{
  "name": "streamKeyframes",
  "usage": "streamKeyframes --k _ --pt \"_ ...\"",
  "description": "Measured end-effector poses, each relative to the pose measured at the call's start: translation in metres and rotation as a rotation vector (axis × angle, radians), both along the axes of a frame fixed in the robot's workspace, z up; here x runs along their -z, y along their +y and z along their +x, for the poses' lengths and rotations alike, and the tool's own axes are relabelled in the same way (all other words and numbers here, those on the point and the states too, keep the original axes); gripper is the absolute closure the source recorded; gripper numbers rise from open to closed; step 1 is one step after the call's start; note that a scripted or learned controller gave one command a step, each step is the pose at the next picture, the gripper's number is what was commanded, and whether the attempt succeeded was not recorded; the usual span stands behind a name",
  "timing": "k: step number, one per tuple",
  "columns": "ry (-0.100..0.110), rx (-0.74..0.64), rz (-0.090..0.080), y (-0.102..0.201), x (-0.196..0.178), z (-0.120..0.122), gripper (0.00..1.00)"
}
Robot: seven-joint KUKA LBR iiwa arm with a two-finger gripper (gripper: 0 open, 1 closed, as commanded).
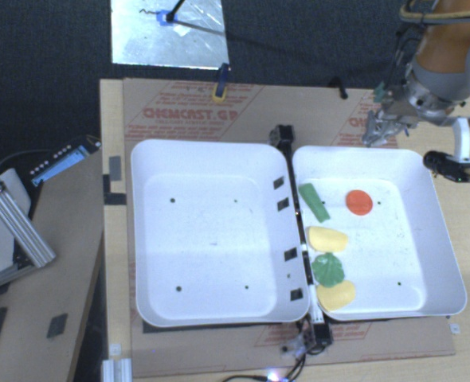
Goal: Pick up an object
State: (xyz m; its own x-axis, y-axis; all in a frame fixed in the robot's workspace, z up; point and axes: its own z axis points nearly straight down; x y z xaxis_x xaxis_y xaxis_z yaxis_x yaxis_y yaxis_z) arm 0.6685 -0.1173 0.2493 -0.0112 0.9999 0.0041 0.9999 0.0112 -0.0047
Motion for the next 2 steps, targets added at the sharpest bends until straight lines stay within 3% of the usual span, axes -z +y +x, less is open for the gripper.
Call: streamKeyframes --k 1,2 --pt "-0.007 0.000 -0.002 0.072 0.001 0.001 1.00" --pt "-0.023 -0.001 -0.001 0.133 -0.152 -0.044 1.00"
